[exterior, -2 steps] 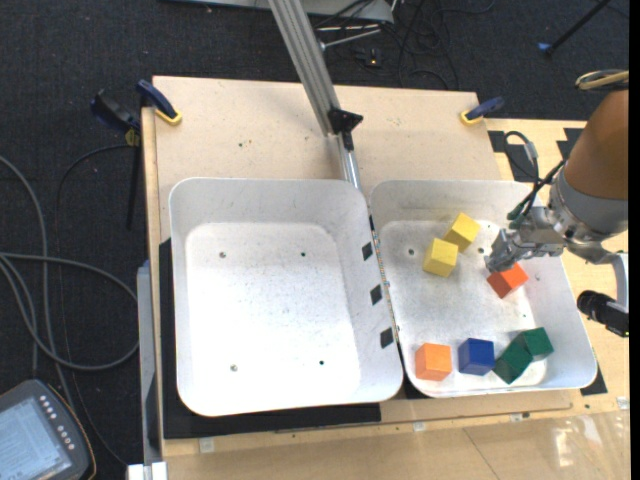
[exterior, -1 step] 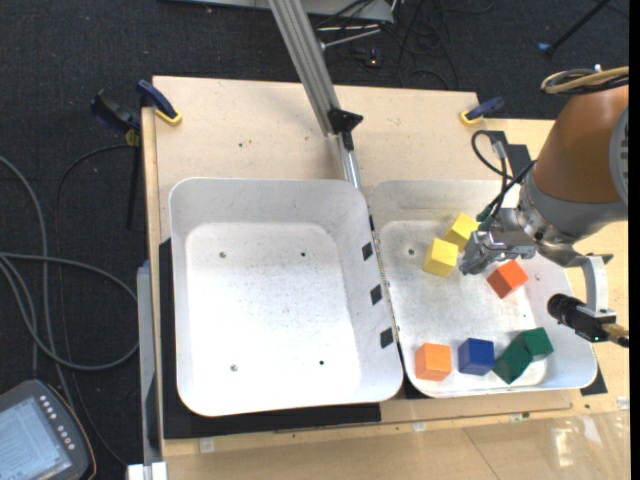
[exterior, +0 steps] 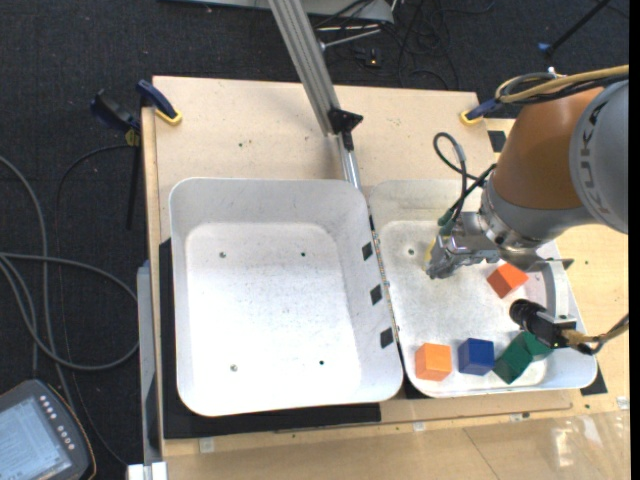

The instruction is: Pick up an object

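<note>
In the camera view, the arm (exterior: 560,158) is seen reaching in from the right over the right bin (exterior: 410,238), with the gripper (exterior: 441,261) lowered above the far left part of that bin's floor. Whether the gripper is open or closed cannot be told, and nothing is seen held in it. A tilted orange block (exterior: 507,279) is found near the gripper, on its right and apart from it. Three more blocks are lined up along the bin's near edge: an orange cube (exterior: 433,361), a blue cube (exterior: 477,356) just beside it, and a green block (exterior: 518,357) close against the blue one. The left bin (exterior: 260,288) is set alongside on the bench (exterior: 250,128).
</note>
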Controlling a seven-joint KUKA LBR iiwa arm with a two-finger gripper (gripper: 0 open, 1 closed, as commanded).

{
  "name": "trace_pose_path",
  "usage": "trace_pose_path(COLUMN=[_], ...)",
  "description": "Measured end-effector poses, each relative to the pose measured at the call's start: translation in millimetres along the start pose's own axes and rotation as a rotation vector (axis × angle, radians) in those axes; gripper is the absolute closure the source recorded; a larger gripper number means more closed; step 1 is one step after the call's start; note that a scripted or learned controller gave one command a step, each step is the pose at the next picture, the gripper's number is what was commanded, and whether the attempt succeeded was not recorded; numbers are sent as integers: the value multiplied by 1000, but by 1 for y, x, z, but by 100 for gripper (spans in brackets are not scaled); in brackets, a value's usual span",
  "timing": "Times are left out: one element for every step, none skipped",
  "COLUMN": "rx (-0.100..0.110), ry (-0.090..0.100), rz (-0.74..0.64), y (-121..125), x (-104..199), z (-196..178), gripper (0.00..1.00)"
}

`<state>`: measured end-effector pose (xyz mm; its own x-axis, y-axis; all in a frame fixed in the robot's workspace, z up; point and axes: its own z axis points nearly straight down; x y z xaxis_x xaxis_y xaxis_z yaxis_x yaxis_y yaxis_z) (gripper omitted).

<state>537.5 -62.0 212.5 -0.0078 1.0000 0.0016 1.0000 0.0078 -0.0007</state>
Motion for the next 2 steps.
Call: trace_pose_path(rx=[-3, -3], ry=[0, 0], rz=[-1, -1], y=[7, 16], x=[53, 106], z=[-17, -29], gripper=[100, 100])
